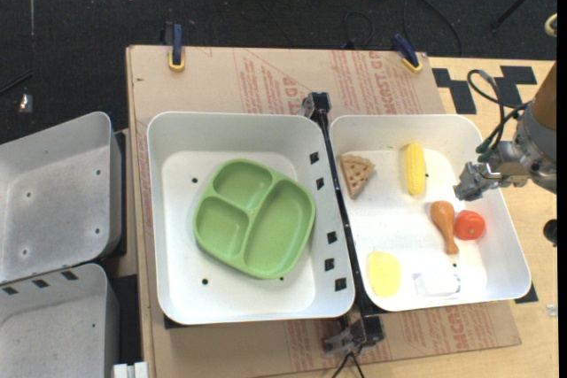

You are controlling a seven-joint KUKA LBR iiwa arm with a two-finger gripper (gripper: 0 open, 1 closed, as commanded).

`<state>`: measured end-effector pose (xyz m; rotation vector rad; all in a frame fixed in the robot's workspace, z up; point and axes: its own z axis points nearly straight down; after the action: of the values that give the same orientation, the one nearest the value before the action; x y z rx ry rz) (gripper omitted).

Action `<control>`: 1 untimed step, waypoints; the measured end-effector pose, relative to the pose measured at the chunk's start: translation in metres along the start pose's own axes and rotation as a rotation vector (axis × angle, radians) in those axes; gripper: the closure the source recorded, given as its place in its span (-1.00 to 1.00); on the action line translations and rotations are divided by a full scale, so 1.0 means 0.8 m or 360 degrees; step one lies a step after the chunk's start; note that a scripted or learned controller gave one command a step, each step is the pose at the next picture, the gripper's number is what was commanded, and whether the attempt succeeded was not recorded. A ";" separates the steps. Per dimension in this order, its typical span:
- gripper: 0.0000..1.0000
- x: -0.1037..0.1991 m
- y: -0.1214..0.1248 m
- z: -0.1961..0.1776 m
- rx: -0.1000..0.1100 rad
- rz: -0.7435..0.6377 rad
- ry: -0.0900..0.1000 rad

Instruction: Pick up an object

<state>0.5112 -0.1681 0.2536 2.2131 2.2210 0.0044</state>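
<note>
While nothing has been lifted yet, the gripper [469,183] sits over the right edge of the right bin [496,277], close to a small cluster of toy food. Whether it is parted or pinched together I cannot tell from this angle; it is a dark lump at the end of the grey wrist, and no object shows between its tips.

Every candidate rests on the bin floor. A red tomato [470,225] lies just below the gripper, touching or almost touching an orange drumstick [443,224] to its left. A yellow corn cob [414,167] stands further up the bin, with a brown waffle-like wedge [357,174] beside it near the divider. Lower down are a pale yellow oval piece [384,273] and a whitish, translucent item [438,282] that I cannot identify.

The left bin [168,217] holds a green divided plate [255,217].

My reading is that the task is at its approach stage: the arm is near the tomato and drumstick, but descent, closing and lifting all appear left to do.
</note>
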 end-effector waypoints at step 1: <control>1.00 0.069 0.031 -0.006 0.0005 -0.0007 0.0006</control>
<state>0.5358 -0.1129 0.2584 2.2112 2.2294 0.0049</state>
